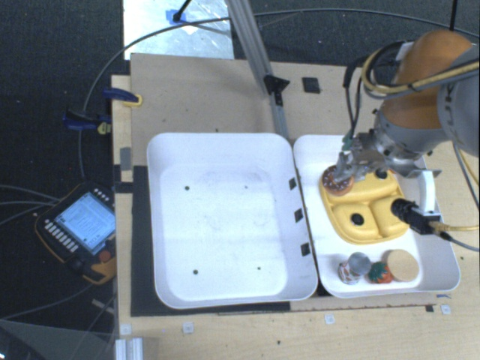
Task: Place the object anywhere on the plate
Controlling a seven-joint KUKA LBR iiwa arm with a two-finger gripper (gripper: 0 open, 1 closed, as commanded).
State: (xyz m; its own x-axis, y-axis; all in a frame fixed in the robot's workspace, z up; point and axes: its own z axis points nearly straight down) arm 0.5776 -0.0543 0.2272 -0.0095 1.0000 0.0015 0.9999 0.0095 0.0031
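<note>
Camera view: gripper (346, 172) down over yellow plate (367, 212) in right bin (319, 201), at brown round object (337, 181) on plate's upper-left corner; finger state impossible to tell; small items (375, 267) near front

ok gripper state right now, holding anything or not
gripper: cannot be told; it sits low over the yellow plate in the right bin, right at a small brown round object on the plate's upper left corner.
</note>
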